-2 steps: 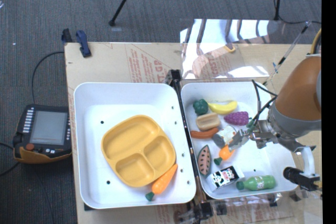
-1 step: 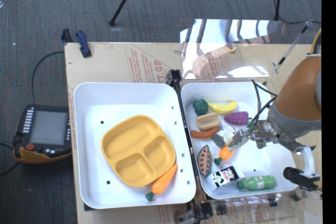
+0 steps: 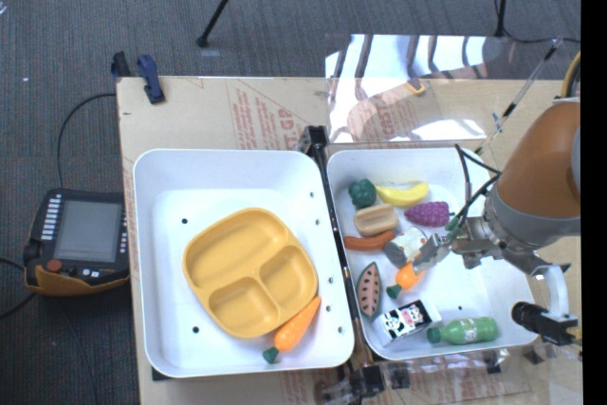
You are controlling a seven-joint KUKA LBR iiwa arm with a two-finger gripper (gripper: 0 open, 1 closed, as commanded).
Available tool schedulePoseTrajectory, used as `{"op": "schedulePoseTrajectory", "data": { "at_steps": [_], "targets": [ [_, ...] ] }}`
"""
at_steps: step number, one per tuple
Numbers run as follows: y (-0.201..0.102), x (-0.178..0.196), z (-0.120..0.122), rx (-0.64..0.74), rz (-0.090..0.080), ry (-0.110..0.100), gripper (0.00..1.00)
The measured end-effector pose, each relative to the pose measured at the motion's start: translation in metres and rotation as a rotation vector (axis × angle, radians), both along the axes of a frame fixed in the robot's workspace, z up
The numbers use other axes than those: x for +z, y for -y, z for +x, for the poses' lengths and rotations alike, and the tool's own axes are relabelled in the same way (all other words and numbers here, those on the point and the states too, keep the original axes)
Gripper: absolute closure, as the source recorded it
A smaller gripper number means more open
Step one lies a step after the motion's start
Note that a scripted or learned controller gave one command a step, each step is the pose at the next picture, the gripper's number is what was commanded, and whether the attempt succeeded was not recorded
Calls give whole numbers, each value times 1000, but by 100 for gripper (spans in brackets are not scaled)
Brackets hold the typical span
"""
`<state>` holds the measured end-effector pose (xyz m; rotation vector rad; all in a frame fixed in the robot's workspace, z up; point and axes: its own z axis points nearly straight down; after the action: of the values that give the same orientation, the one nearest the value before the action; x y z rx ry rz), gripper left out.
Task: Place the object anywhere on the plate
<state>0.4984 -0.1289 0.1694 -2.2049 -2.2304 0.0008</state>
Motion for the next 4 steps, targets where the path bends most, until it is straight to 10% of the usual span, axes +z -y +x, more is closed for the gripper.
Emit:
{"op": "schedulePoseTrajectory", "data": {
  "at_steps": [4],
  "targets": [
    [0, 0, 0, 0, 0, 0, 0]
  ]
}}
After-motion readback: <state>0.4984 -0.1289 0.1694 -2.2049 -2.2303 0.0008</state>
